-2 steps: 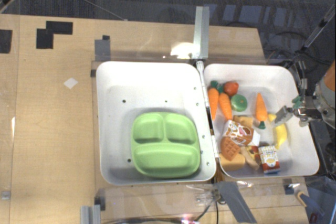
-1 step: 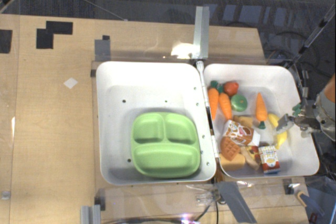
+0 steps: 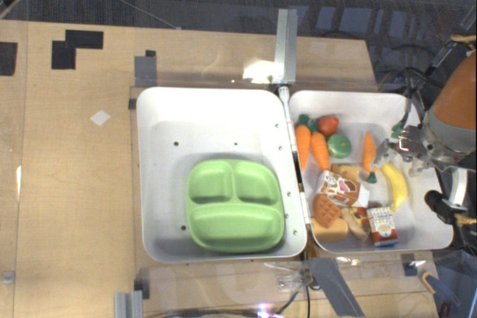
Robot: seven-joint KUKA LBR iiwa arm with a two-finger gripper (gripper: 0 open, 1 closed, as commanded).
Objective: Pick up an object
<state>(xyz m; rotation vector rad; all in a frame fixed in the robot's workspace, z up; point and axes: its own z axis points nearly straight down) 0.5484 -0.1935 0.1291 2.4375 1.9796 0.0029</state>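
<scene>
Looking down on the counter (image 3: pixel 67 182), I noted pale wood with a few black squares near its far left corner. Two shallow white bins sat side by side on it, touching along a shared edge. The left bin (image 3: pixel 160 123) carried one green divided tray (image 3: pixel 235 205), lying toward the near side with three compartments showing. The right bin (image 3: pixel 425 231) held the small items, crowded toward its left and near parts.

My arm (image 3: pixel 456 104) came in from the right, its orange band above the far right rim of the right bin. My end effector (image 3: pixel 406 147) was low over the right side of that bin, near the banana; whether it was wide or narrow I could not tell, and nothing showed gripped in it.

Items in the right bin, larger first:
- yellow banana (image 3: pixel 396 185), lying lengthwise toward the right, just beside the end effector.
- two orange carrots (image 3: pixel 311 147), side by side near the left wall.
- printed snack packet (image 3: pixel 340 191), centre, over a waffle-like piece (image 3: pixel 326 212).
- small juice carton (image 3: pixel 382 226), near edge.
- slim orange piece (image 3: pixel 369 150), between the green piece and the banana.
- round green piece (image 3: pixel 340 146), touching the carrots.
- red tomato (image 3: pixel 328 124), far side.
</scene>
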